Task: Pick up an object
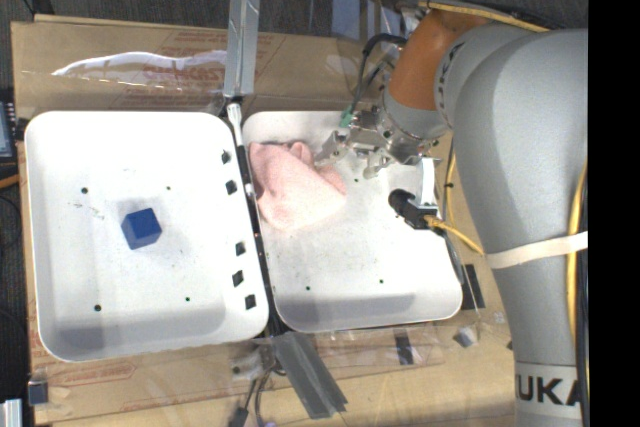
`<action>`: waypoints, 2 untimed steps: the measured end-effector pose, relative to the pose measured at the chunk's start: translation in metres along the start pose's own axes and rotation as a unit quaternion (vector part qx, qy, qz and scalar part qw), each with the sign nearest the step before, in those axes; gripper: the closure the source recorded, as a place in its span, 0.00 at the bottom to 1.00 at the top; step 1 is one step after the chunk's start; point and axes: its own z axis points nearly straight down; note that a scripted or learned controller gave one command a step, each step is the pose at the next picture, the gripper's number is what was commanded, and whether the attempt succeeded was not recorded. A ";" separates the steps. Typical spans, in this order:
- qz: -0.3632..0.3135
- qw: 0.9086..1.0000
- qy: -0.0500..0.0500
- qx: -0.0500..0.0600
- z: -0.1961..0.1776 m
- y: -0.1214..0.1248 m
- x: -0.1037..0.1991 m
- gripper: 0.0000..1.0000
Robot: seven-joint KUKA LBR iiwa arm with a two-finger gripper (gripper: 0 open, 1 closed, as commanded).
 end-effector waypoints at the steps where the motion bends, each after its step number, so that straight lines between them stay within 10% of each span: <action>1: 0.075 0.997 0.000 0.002 -0.001 -0.014 0.039 0.00; 2: -0.067 0.998 0.000 -0.003 0.017 0.016 0.012 0.00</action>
